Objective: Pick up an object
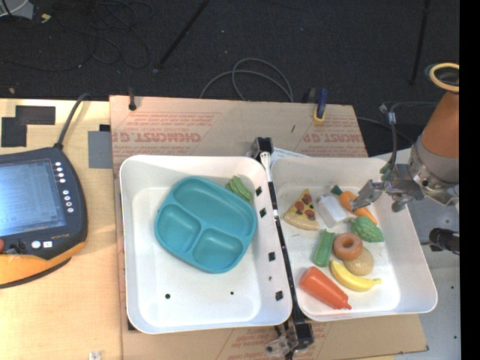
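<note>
A: Where is the gripper [373,193]?

B: Over the right bin [409,295], near its far right side. I cannot tell if its jaws are apart or together.

A: What toys are in that bin?

B: A pizza slice [303,211], carrot [358,205], donut [348,245], banana [352,277] and red pepper [325,288]. The left bin [142,291] has a blue tray [205,223].

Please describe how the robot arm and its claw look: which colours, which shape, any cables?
The arm is grey with an orange section above the wrist. A thin dark cable loops beside it. The claw is small, grey metal, with two short fingers.
</note>
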